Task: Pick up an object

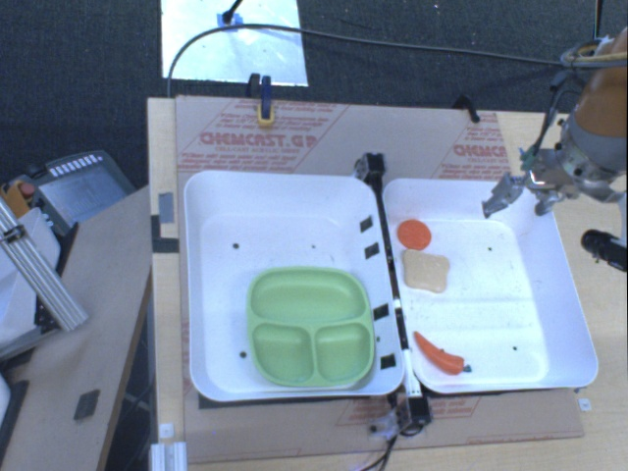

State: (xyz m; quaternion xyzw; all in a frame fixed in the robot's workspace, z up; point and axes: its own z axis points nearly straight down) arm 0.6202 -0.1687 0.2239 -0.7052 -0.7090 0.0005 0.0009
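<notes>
Nothing had been picked up at this moment, so the whole task lay ahead as far as the view showed. The gripper [523, 192] hung over the far right corner of the right bin [549, 292], near its back rim, with its two dark fingers splayed apart and nothing between them; the jaws stood wide and empty. The arm [599, 116] reached in from the right, its wrist above the bin's far edge. Three candidates lay in the right bin, all along its left side near the divider: a round orange piece [414, 234] toward the back, a pale tan piece [427, 271] just in front of it and almost touching it, and an orange carrot-like piece [439, 353] near the front rim, lying at a slant and well apart from the other two. The left bin [221, 224] held a green divided plate [312, 326], flat on the floor toward the front right corner. None of these was near the jaws; the closest, the round orange piece, was still some way to the gripper's left. By my reading, what remained was everything that mattered: choosing a target, travelling across the bin, descending, closing and lifting. Both bins rested on a brown board laid over the surface [285, 135].
</notes>
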